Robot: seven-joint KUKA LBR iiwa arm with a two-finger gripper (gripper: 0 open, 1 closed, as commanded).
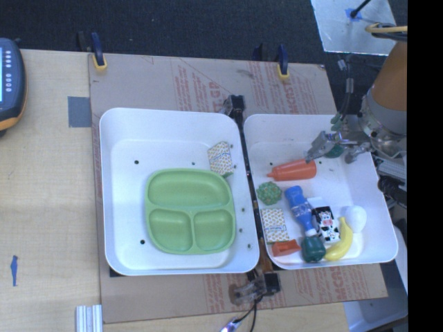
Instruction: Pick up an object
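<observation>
While the gripper (337, 146) hovers, fingers spread and holding nothing, just above the carrot (293, 169) in the right bin (277, 126), risk: a descent off-centre could close on the tapered end, squeezing it sideways toward the crowded toys.

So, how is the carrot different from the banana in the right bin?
The carrot is orange and straight, while the banana is yellow and curved. The carrot lies across the upper middle of the bin, just below the gripper; the banana lies at the lower right corner, among other items. The carrot has free space around it; the banana is crowded. Both are toy foods lying flat.
</observation>
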